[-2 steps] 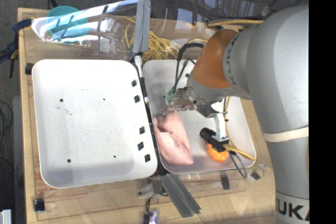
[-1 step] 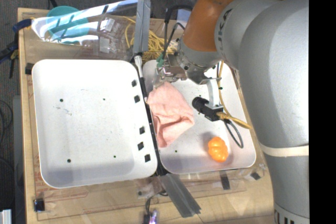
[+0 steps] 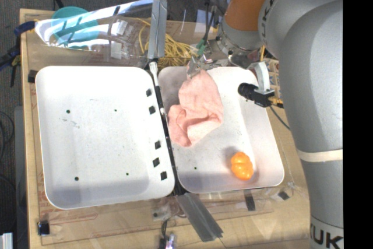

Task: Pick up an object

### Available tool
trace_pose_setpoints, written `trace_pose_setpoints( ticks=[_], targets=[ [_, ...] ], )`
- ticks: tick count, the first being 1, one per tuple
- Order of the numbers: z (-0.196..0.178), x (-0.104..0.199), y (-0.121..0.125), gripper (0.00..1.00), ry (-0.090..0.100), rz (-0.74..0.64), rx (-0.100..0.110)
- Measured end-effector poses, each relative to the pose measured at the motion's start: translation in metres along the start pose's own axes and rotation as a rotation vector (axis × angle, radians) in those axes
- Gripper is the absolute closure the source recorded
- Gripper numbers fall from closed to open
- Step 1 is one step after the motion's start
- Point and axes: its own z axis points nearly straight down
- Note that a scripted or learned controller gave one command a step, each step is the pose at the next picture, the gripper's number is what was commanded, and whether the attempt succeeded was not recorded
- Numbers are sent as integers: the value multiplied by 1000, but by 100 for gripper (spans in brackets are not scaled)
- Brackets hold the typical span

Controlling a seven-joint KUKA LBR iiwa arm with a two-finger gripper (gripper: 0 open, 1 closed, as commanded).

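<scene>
I see the gripper (image 3: 200, 63) at the far edge of the right bin (image 3: 265, 131), its fingers closed on the top corner of the pink cloth (image 3: 196, 108). The cloth hangs and drapes from that pinch: the upper part is drawn up into a peak at the fingers, while the lower folds rest on the bin floor near the divider between the two bins. So I judge the grasp step as made and the lift as in hand, with the cloth partly raised rather than clear of the bin. An orange ball (image 3: 242, 165) sits on the floor of the same bin, nearer and to the right, well apart from the cloth and untouched. The left bin (image 3: 52, 125) holds nothing I need for this try. Beyond the far side of the bins I note a clear plastic sheet (image 3: 111, 23) and a tangle of yellow cable (image 3: 172, 49), close to where the wrist works. What the next move calls for, as I read it: a straight rise, high enough that the trailing folds leave the floor and clear the bin wall. The pinch is on a thin corner, so I would expect slip to be the main risk if the rise is quick.
</scene>
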Motion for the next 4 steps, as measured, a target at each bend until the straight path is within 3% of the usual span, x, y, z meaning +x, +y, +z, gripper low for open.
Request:
trace_pose_setpoints(
  ticks=[1, 2, 4],
  targets=[
    [-21, -14, -2, 100, 0, 144, 1],
    [10, -13, -7, 100, 1, -48, 2],
    [-10, -11, -6, 100, 1, -60, 5]
  ],
)
